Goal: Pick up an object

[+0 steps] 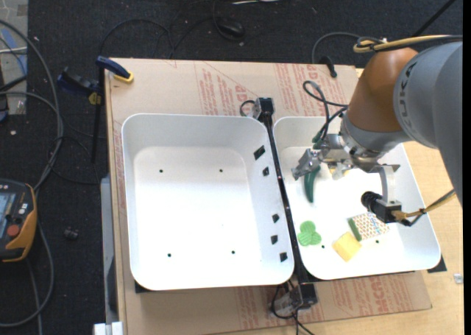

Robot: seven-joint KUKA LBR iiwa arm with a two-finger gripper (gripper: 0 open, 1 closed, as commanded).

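gripper (316, 168) is over the far-left part of the right shallow white bin (335, 212), close to the seam between the two bins. Can't tell from this slant whether the claw is apart, together or clamped, because the wrist hardware blocks the view.

slim dark green curved strip (309, 188) starts right at the claw and runs toward the bin's near edge. Its upper end meets the gripper. Not readable whether it is gripped or just lying under it.

Other pickable items are all in the same bin, nearer the front edge:
- flat bright green clover-shaped piece (309, 235), near the bin's left wall and apart from the strip
- yellow block (346, 247), to the right of the clover piece, sitting tilted
- small pale block with a checkered pattern (368, 226), just beside the yellow block — can't tell if they touch

grey arm (423, 90) with its orange band (379, 79) comes in from the right, above the bin's far-right corner.

left shallow white bin (191, 201) sits alongside, with small black clips (266, 171) along its wall at the seam. Both bins rest on a brown cardboard-covered bench (191, 83). blue-and-yellow clamp (114, 68) is at the bench's far-left corner.
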